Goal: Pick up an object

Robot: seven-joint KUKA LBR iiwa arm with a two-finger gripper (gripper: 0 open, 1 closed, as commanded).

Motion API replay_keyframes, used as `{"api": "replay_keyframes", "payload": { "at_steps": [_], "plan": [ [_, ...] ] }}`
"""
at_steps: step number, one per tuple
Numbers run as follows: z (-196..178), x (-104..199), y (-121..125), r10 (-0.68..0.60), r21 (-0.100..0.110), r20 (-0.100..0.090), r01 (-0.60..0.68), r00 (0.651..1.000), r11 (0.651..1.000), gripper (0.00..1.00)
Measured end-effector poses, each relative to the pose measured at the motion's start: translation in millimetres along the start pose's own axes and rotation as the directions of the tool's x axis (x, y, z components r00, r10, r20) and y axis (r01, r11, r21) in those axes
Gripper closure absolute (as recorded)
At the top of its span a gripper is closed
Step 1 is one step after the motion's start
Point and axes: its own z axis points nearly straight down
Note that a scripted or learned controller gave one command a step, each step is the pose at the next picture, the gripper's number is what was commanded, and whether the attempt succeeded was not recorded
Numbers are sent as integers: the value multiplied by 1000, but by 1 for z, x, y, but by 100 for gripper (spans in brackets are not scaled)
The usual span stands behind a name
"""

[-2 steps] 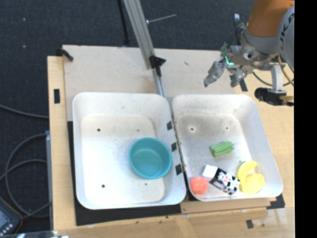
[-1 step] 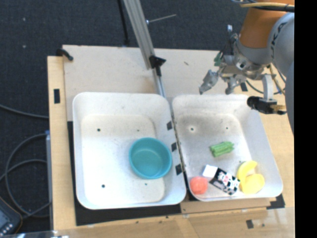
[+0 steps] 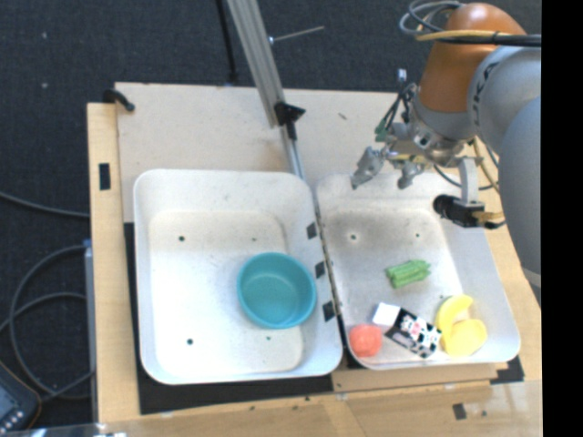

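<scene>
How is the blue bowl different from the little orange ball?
The blue bowl is much bigger than the orange ball. The bowl is hollow and open on top; the ball is round and solid-looking. The bowl sits alone in the left bin; the ball lies in the right bin beside other small things. Both rest near the bins' front edges.
</scene>
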Motion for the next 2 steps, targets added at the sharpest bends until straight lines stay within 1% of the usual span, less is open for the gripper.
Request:
{"api": "replay_keyframes", "payload": {
  "at_steps": [1,2],
  "plan": [
    [63,1,2,-2,1,0,2,1000,1000,0],
    [47,1,4,-3,-9,1,3,1000,1000,100]
  ]
}}
